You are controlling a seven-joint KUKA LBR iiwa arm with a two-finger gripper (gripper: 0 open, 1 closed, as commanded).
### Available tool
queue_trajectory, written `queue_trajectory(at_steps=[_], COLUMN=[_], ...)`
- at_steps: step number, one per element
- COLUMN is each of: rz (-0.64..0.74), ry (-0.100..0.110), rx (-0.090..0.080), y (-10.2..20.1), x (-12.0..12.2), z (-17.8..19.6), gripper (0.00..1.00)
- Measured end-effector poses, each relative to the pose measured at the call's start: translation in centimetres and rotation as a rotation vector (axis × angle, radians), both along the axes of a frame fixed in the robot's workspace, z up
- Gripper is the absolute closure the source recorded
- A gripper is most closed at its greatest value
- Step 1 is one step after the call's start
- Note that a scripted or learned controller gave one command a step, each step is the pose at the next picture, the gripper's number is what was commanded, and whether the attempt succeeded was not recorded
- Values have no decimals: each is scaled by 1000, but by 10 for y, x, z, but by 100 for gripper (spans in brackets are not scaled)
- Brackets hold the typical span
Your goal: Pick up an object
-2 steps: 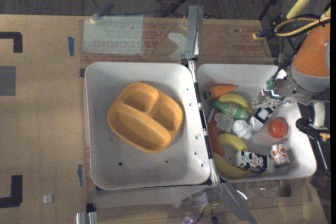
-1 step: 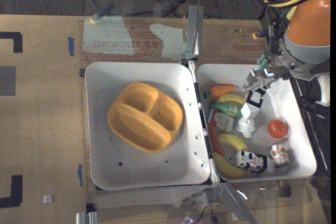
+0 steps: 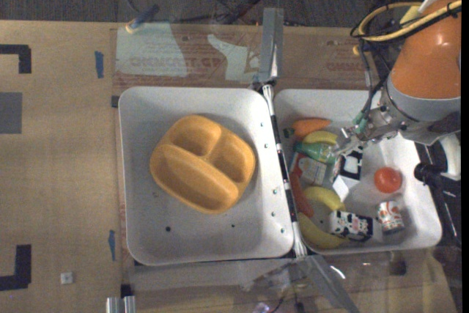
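My gripper (image 3: 350,145) hangs low over the right bin (image 3: 421,157), left of its middle, just right of a clear bottle with a green top (image 3: 316,161). A yellow fruit (image 3: 320,136) and an orange carrot (image 3: 311,125) lie at the bin's back left. Near the front are yellow bananas (image 3: 321,200), a cow-patterned carton (image 3: 350,224) and a small red-and-white can (image 3: 390,216). A red tomato (image 3: 388,179) sits alone on the right. Nothing is visibly held.
The left bin (image 3: 139,157) holds an orange divided plate (image 3: 203,163). A metal divider (image 3: 282,165) separates the two bins. The arm's orange band (image 3: 429,59) and cables overhang the right bin's back right corner.
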State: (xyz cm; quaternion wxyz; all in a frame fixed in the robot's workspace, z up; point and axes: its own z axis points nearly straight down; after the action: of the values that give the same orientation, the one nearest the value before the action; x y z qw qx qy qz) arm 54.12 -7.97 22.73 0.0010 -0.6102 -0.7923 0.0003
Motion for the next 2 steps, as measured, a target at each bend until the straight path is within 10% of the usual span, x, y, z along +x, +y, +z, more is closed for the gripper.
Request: queue_trajectory(at_steps=[1,2], rz=[-2,57], ry=[-3,0], rx=[-1,0], y=[-1,62], x=[1,-30], z=[10,27], gripper=[100,100])
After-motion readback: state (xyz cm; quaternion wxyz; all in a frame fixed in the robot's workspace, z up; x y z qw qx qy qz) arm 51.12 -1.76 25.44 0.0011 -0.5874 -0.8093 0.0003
